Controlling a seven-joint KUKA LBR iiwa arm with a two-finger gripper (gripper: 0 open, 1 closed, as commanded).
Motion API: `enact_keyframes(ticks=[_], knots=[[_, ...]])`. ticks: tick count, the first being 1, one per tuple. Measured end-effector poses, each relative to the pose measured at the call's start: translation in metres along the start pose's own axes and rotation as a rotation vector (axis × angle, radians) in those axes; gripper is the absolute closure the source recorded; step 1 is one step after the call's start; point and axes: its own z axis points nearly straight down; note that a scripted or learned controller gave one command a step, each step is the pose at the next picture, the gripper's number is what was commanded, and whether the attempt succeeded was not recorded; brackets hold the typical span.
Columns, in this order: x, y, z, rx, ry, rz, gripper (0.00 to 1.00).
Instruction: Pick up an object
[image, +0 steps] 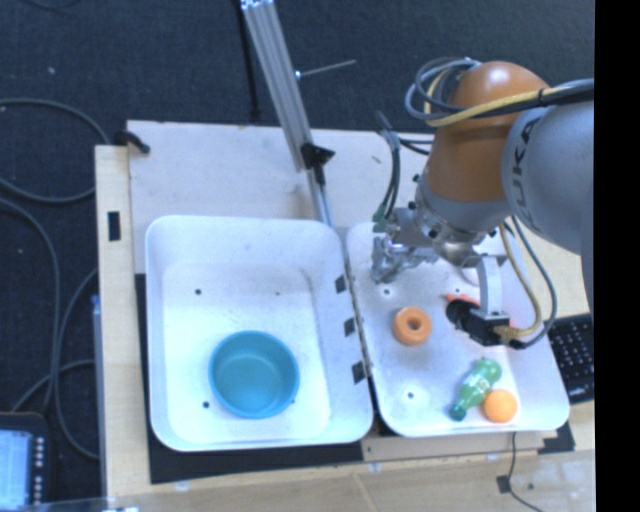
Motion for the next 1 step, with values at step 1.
enact_keyframes(ticks=[1], knots=[[0.0518,0.0042,0.0161,0.009,-0.001,0.001,1.00]])
